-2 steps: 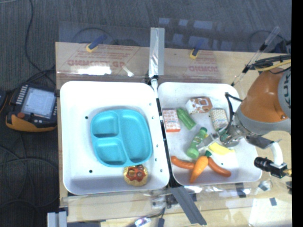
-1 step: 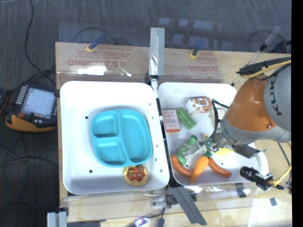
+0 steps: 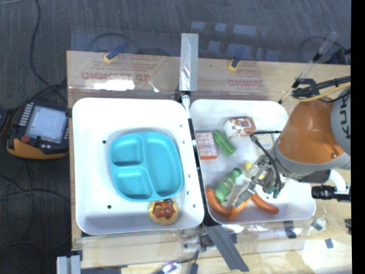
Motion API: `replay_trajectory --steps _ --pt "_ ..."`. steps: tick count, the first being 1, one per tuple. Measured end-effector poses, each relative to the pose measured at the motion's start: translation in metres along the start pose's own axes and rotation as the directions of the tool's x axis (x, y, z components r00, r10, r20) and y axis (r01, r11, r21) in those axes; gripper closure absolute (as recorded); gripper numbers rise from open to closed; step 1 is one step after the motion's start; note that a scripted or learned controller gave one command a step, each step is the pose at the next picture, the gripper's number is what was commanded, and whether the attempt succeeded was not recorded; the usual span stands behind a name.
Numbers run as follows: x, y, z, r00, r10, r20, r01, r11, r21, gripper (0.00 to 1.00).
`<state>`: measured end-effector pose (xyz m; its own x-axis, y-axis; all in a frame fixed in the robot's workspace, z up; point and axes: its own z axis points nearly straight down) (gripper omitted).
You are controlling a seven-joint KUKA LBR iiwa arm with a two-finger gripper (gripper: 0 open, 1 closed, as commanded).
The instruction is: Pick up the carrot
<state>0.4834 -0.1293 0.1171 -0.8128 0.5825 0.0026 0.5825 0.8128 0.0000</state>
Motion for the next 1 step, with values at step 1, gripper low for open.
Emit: replay_trajectory --steps 1 --pt "0.0005 0.0026 -0.0088 1.0 -0.001 -0.001 0.001 1.0 -0.005 1.0"
